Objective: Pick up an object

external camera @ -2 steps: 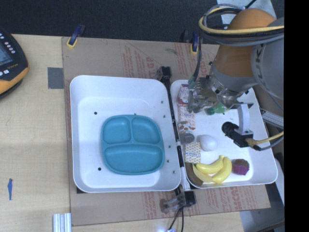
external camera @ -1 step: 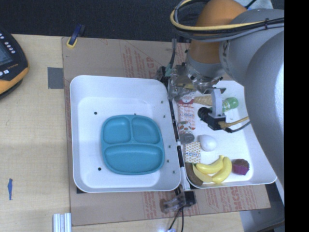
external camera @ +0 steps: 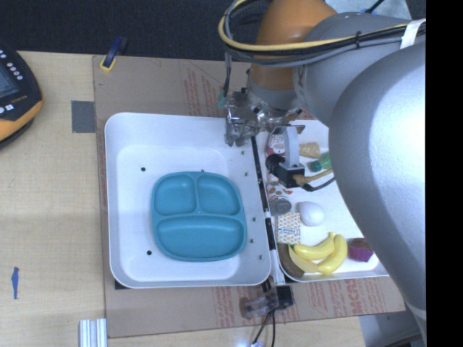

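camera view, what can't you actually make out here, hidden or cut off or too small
- Shallow white right bin: the grey arm covers much of it, hiding whatever lies beneath.
- End effector: small and cluttered under the orange band; finger state unreadable.
- Small items near the white egg-shaped object: too small and blurred to identify.
- Purple object beside the yellow banana: partly behind the arm.
- Yellow and black handheld device: cut off by the left edge.

A divided plate (external camera: 198,215) lies in the left bin (external camera: 123,194); a banana (external camera: 320,254) lies in the right bin (external camera: 362,272).
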You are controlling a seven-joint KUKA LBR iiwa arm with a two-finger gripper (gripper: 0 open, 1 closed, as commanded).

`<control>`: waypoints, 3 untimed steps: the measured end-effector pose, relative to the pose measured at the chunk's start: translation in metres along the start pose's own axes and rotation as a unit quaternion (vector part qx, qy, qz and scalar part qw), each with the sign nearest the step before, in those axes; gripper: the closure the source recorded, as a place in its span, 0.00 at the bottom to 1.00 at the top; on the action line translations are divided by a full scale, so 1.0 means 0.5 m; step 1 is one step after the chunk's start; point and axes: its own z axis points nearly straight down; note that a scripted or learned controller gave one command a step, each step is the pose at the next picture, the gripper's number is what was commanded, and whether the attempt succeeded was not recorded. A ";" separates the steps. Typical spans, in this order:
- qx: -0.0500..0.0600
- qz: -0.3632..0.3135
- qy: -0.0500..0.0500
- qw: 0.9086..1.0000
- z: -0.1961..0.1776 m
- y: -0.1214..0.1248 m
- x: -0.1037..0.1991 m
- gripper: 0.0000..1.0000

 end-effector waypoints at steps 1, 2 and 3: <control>-0.002 0.006 -0.001 1.000 -0.189 -0.105 -0.139 1.00; 0.005 0.008 -0.001 1.000 -0.159 -0.319 -0.313 1.00; 0.005 -0.005 0.002 1.000 -0.056 -0.330 -0.055 1.00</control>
